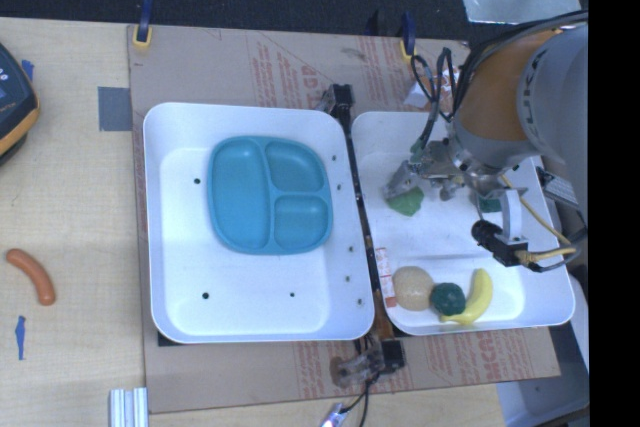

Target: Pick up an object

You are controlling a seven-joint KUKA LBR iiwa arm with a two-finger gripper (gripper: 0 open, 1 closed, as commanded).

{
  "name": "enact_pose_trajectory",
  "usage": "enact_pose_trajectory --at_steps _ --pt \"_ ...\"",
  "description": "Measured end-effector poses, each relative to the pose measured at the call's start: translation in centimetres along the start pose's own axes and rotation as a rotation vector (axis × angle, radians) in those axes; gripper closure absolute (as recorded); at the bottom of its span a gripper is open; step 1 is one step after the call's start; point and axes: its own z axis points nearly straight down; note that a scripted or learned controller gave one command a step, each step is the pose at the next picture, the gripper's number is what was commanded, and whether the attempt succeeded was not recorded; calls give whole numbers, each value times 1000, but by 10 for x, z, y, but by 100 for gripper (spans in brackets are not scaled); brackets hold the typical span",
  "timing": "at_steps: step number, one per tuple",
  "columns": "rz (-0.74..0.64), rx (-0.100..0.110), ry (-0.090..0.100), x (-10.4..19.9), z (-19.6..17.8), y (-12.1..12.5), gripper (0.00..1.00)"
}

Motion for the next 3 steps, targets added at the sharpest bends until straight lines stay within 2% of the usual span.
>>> enact_pose_trajectory --at_steps 1,2,3 --pt "3 -6 1 2 20 27 0" --pt "4 -9 1 -2 20 30 0" --pt "4 -3 2 -4 20 21 0"
